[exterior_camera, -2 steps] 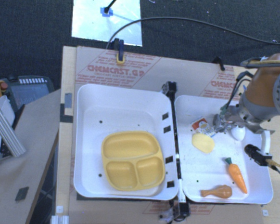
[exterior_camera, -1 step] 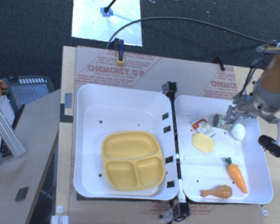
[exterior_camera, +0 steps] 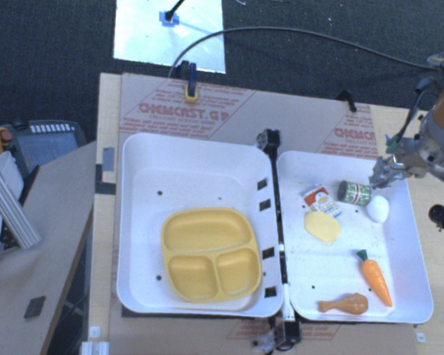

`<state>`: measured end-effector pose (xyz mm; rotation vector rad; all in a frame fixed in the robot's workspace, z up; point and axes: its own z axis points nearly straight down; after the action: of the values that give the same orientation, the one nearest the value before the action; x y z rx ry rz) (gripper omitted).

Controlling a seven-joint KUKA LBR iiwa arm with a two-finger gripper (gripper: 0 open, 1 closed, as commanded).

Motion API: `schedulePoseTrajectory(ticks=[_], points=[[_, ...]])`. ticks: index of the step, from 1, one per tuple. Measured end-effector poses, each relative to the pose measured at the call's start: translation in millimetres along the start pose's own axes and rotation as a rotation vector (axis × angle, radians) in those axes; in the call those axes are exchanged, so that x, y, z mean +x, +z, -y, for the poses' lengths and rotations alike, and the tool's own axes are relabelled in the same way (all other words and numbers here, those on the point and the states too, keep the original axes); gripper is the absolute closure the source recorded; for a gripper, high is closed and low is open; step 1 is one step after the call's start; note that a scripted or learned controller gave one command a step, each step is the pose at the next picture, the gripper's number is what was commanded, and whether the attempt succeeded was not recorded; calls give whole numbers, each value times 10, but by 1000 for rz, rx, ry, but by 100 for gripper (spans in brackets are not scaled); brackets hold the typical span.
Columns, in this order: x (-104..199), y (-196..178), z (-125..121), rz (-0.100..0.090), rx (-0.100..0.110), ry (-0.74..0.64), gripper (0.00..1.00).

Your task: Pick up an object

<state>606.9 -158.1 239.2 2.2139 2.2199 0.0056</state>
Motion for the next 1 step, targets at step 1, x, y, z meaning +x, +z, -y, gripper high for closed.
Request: schedulePoseTrajectory(ticks=[1], points=[[-2,-97,-10,-1,4,-1,100]])
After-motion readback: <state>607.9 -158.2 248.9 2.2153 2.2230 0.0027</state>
